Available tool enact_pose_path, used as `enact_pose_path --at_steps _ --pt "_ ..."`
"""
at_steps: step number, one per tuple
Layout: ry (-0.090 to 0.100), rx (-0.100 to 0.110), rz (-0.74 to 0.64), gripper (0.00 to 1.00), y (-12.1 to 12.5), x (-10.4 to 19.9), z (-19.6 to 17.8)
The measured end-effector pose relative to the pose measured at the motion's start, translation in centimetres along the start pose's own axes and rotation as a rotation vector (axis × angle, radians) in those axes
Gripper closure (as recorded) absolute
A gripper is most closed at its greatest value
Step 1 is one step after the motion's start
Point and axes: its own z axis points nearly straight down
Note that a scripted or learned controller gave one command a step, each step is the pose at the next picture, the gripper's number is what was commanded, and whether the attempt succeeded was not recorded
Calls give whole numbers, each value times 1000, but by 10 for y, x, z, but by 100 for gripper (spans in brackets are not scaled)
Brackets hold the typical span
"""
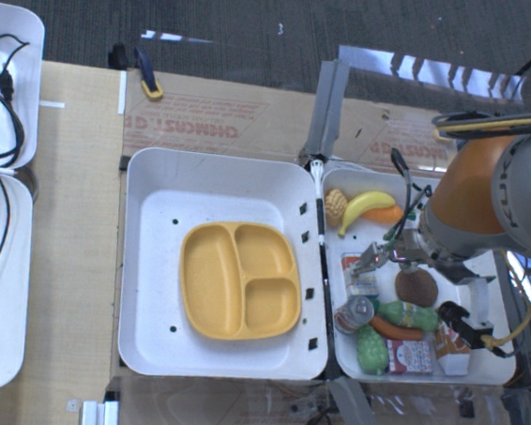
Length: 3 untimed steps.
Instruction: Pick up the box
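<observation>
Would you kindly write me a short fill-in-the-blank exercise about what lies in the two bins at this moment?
1. The yellow divided tray lies in the ____ bin of the camera view.
2. The tray has ____ compartments.
3. The banana lies in the right bin, at the end ____ from the camera.
4. The end effector is above the ____ bin.

Missing words: left; three; farthest; right

Scene viewed from one fixed camera above the bench (65, 233), slanted downward; both bins (137, 269) framed, arm (494, 193) entering from right
</observation>
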Motion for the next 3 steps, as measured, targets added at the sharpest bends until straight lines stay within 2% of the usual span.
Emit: enact_pose_path --at_steps 1,2,3 --pt "0 6 -201 0 -6 16 -95" --pt "-5 -4 -145 0 30 -15 0" --pt "-1 4 -370 0 7 -48 -42"
